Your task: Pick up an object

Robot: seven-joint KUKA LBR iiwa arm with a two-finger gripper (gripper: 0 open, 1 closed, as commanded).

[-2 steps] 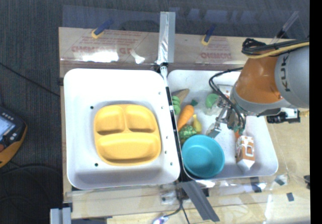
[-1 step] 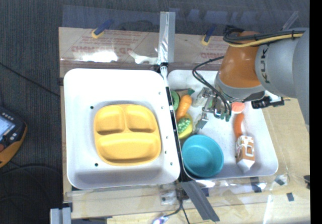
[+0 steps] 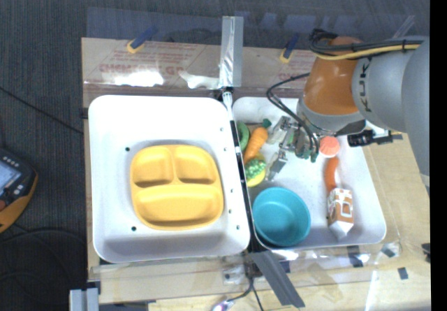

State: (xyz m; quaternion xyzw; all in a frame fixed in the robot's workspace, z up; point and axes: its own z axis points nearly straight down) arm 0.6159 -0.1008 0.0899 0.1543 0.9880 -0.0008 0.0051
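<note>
- From my seat I see the grey arm with its orange band reaching in from the right, its two-finger gripper lowered into the right-hand shallow white bin.
- The metal fingers look spread apart, and I see nothing held between them; my judgement is that they are open for a grasp.
- Just left of the fingers lie an orange plastic carrot and a yellow-and-green toy corn cob, crowded against the wall between the bins; either looks like the likely target, though I cannot tell which.
- That crowding may make a clean pinch awkward, I think, since the wall leaves little room on that side.
- A round teal bowl sits at the bin's near side, with a small orange-and-white carton and a slim orange stick-shaped toy to the right.
- The left-hand white bin holds a yellow compartment tray, well apart from the gripper.
</note>
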